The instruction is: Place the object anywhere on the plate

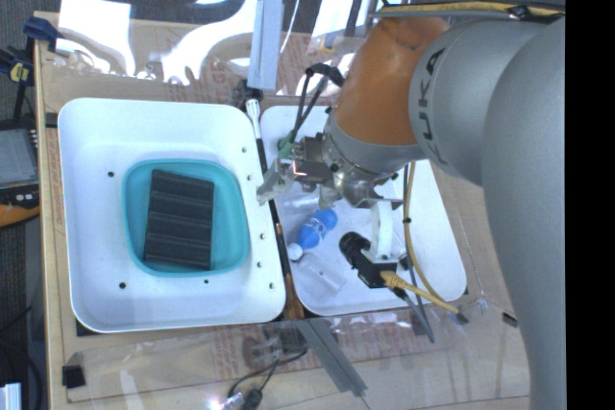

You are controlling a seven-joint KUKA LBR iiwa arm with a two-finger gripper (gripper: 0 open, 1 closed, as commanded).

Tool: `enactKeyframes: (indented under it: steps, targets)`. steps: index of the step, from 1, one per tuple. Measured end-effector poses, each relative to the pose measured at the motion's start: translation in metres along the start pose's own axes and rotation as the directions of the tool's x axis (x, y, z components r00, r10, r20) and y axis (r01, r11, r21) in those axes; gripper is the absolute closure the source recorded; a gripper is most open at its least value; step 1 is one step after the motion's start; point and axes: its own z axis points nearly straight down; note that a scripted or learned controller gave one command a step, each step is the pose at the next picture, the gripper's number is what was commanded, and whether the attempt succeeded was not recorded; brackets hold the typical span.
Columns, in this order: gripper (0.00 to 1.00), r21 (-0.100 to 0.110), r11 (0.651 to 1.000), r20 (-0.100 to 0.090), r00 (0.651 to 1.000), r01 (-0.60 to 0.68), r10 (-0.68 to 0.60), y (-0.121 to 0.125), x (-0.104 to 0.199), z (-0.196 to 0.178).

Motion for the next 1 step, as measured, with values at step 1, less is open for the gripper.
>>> enactKeyframes:
  steps: [1]
  targets:
    - [0.00, 0.000, 0.994, 0.000, 0.994, -0.109, 0.109, -0.0359, 0.0192, -0.0797]
